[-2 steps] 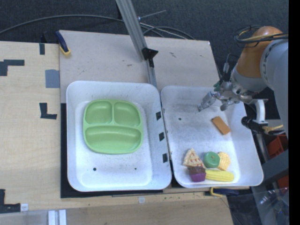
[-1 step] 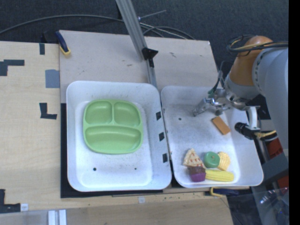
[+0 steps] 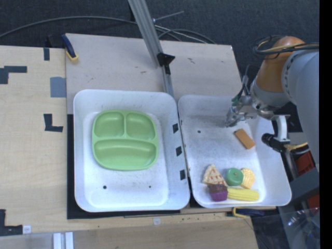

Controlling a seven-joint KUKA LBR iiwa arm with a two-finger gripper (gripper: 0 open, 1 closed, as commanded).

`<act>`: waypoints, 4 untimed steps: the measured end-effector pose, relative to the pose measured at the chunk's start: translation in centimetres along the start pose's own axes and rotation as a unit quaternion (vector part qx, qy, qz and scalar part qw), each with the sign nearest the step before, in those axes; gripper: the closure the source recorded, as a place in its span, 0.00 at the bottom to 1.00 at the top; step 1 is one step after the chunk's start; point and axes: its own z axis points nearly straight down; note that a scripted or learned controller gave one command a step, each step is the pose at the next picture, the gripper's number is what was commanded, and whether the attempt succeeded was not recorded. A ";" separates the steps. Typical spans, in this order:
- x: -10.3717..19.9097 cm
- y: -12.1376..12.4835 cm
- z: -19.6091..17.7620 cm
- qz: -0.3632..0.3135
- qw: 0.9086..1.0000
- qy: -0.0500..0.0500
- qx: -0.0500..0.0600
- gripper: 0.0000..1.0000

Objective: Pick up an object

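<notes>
Looks like a robotics lab, not anyone's kitchen. The bench [image 3: 129, 61] is plain plywood with bits of grey and black tape [image 3: 57, 87] stuck on its left side, and it sits on dark carpet [image 3: 233, 9] with loose cables [image 3: 93, 21] trailing across the far side. A metal pole [image 3: 145, 25] slants up from the middle of the bench. Two shallow white bins [image 3: 83, 191] sit side by side. The left one holds a green divided plate [image 3: 124, 139]; the right one has plastic toy food [image 3: 231, 183] clustered in its near corner. A big grey and orange robot arm [image 3: 285, 71] reaches in from the right.
</notes>
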 end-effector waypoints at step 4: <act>4.2 0.2 -13.9 0.000 1.000 0.001 0.000 1.00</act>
